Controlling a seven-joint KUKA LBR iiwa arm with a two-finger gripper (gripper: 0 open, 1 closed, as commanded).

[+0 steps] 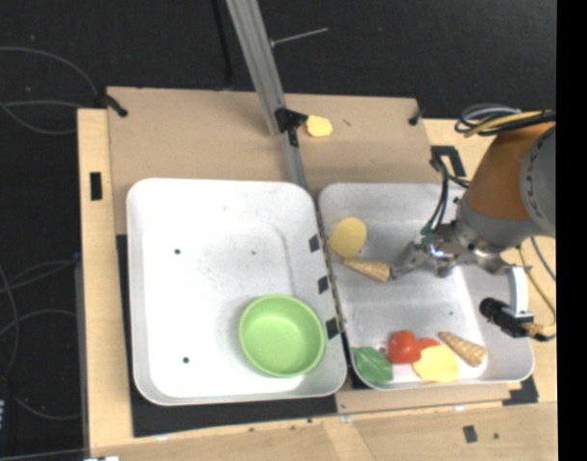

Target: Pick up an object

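Observation:
My gripper [408, 260] hangs low in the right bin [413, 205], just right of a tan cone [368, 270] that lies on the bin floor. Nothing shows between the fingers. A pale yellow round piece [349, 236] rests above the cone near the bin's left wall. Along the front edge of the right bin lie a green piece [372, 364], a red piece [403, 347], a yellow piece [436, 364] and a second tan cone [463, 348]. A light green bowl [281, 334] sits in the left bin [197, 238].
A slanted metal pole [264, 75] rises from the divider between the bins. A small yellow object [319, 126] lies on the bench behind the bins. Cables and a black clip [509, 315] hang off the arm at the right bin's right edge.

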